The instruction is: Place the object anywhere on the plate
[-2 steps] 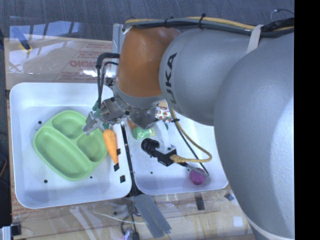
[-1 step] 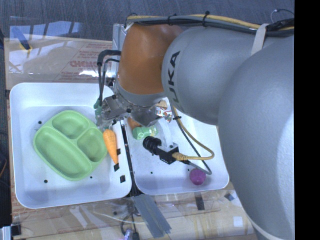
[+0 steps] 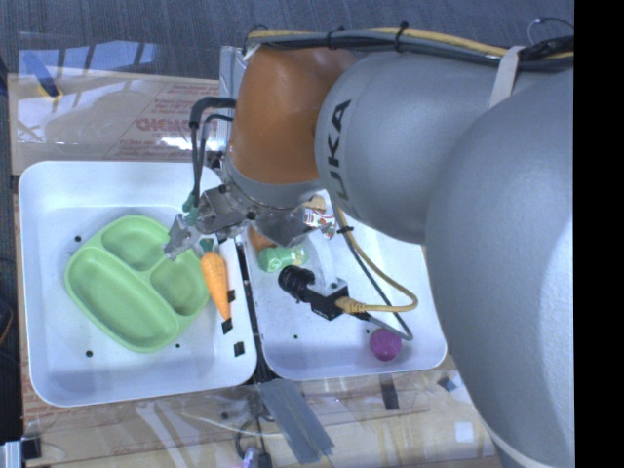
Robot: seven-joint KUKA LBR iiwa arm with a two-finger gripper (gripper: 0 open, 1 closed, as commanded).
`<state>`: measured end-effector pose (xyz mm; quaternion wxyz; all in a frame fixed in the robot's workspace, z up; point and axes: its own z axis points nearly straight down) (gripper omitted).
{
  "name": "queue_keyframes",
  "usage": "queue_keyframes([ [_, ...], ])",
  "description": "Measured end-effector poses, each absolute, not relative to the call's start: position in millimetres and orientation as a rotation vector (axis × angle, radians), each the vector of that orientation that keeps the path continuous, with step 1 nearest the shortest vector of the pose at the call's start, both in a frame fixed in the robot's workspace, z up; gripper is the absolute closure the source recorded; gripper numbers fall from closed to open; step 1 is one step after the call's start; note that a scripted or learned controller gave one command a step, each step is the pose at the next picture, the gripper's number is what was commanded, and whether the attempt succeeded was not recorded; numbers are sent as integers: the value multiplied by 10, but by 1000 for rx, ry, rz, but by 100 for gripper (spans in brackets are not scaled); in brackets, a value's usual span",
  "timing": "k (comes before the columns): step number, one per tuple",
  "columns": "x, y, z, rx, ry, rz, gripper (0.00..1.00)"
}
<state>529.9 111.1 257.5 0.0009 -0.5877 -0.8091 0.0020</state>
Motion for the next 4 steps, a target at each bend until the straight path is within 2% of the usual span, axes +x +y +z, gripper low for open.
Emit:
queue_keyframes([
  [1,5304,1111,2671,-1838,-2545,8,100],
  [2,5304,1112,2670,-1837,-2545,9,0],
  [3,5309,1113,2767,-1829,-2551,11,100],
  [4,5308,1115,2766,-1829,-2551,11,0],
])
